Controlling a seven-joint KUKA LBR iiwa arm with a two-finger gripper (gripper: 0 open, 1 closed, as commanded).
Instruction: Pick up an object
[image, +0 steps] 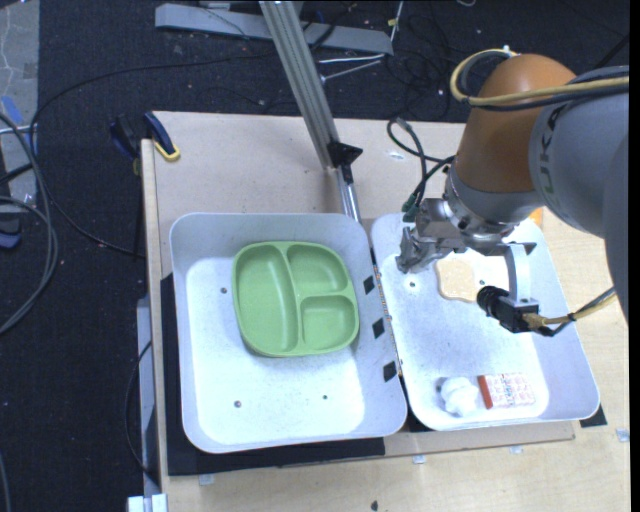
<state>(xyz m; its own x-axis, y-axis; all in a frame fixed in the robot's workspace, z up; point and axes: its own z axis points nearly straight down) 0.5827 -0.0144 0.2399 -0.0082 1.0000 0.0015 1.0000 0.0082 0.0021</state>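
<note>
Apparently the step in hand was the approach, because nothing was lifted yet. The arm (560, 110) came from the right side and bent down over the right bin (430, 330), with its orange band above the wrist. The gripper (412, 258) hung low at the far left corner of this bin, near the wall that it shares with the left bin (200, 330). Whether the jaws were spread or pressed together, I cannot tell.

The possible objects lay well apart from it: a white crumpled ball (460, 397) and, just beside it, a small red and white packet (508, 390), both at the near edge of the right bin. A green divided plate (296, 298) rested in the left bin. In my judgement, the next move needed a choice of one object and a descent over it.
</note>
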